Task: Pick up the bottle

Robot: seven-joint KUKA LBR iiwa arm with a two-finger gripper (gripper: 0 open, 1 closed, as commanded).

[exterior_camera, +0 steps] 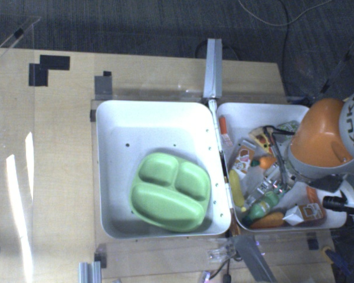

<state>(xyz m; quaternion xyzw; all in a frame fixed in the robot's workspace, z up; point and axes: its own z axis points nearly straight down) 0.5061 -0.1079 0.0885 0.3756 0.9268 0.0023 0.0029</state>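
Right bin [236,114]: clutter; green bottle [264,203] near its front edge.
Fingers [272,184]: apparently just above the bottle; opening can't be told.
Left bin [115,128]: green tray [171,191].

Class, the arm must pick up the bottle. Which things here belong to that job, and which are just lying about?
Job: green bottle, gripper, right bin.
Lying about: green tray in left bin, carrot, corn cob, carton.

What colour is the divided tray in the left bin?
Light green tray, seen in the camera view.
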